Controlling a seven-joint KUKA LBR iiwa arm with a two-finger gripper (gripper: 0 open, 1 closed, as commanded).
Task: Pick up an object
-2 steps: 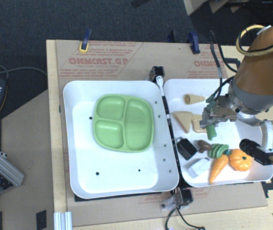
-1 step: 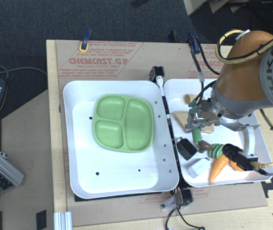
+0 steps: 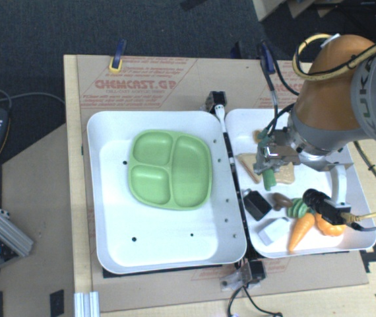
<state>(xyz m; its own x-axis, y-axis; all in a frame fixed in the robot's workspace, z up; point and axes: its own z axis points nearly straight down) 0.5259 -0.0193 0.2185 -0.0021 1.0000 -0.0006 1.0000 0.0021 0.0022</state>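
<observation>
Where board (image 3: 142, 78) shows, red "CHEMCAST" lettering

A robotics laboratory is indicated by the clamped board (image 3: 142, 78), loose cables (image 3: 23, 98), and the arm (image 3: 346, 84).

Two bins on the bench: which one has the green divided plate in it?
The left bin. It holds the green divided plate, while the right bin, where the gripper is, holds small items such as a toy carrot.
</observation>
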